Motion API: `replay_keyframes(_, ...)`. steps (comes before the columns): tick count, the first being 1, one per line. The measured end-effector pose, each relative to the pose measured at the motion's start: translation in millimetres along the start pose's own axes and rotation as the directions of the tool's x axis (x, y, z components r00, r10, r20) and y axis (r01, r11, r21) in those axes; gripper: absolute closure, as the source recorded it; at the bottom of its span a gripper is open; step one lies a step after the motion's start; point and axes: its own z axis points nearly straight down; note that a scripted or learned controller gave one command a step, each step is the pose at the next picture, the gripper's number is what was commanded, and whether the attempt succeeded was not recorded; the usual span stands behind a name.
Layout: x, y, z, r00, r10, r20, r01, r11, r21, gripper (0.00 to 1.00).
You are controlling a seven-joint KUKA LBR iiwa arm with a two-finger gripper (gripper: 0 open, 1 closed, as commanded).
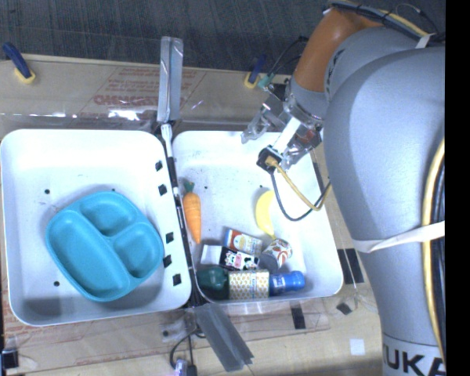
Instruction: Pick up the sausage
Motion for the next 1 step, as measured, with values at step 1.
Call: replay_keyframes(1,-21.5,7.4,46.8,0.977,0.214,0.002,-0.214,0.977,0.005,0.0)
